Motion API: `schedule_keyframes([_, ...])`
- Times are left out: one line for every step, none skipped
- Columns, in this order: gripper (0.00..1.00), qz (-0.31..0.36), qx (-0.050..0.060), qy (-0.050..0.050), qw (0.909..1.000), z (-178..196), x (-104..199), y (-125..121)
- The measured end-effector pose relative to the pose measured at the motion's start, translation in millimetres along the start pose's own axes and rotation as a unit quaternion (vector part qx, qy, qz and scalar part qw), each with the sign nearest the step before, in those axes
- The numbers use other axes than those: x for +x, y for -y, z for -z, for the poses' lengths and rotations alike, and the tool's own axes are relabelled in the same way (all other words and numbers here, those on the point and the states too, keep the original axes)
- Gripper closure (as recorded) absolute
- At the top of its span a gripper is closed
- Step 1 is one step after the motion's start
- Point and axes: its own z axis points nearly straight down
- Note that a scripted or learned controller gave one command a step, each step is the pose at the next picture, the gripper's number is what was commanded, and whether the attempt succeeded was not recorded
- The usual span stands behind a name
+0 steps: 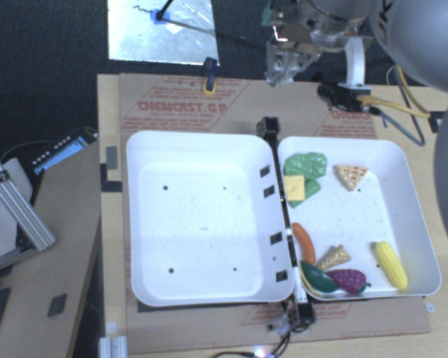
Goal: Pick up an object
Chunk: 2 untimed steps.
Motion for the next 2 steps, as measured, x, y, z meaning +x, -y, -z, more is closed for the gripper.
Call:
schedule_keyframes([1.00,0.000,0.001,0.000,1.0000,46.0,83.5,-0.7])
schedule_keyframes([1.00,-0.005,0.004,0.001,1.0000,86.1,66.5,40.4])
